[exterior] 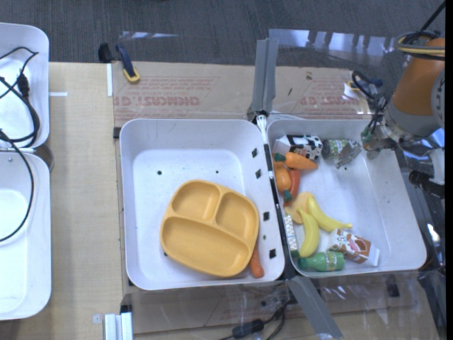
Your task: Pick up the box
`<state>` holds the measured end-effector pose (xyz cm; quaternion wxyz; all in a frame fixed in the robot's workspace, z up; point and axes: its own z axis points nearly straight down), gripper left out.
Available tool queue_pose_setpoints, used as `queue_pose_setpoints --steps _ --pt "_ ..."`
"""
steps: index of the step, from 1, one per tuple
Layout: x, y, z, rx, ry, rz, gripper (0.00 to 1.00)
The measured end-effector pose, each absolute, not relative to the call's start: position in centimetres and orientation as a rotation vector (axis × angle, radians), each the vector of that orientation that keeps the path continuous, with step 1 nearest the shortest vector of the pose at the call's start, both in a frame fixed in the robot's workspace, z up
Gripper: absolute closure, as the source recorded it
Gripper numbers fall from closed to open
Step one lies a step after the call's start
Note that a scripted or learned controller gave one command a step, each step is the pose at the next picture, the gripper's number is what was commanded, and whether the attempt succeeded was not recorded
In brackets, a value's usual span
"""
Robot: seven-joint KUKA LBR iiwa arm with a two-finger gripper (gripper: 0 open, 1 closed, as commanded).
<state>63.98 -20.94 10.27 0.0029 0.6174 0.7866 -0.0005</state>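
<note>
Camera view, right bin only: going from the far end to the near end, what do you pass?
Black-and-white cow-print box → carrot → bananas → small carton → green bottle at the near wall. The gripper hangs at the bin's far right corner.

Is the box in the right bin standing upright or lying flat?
Lying flat. The box rests on its broad printed face on the right bin floor, near the front wall, beside the green bottle.
</note>
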Motion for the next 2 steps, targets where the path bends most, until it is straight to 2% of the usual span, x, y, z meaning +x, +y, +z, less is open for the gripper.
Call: queue_pose_setpoints --steps 1,2 --pt "57.4 -20.9 9.1 1.972 2.448 0.0 0.0" --pt "63.5 -21.4 9.2 2.021 2.41 0.012 0.0"
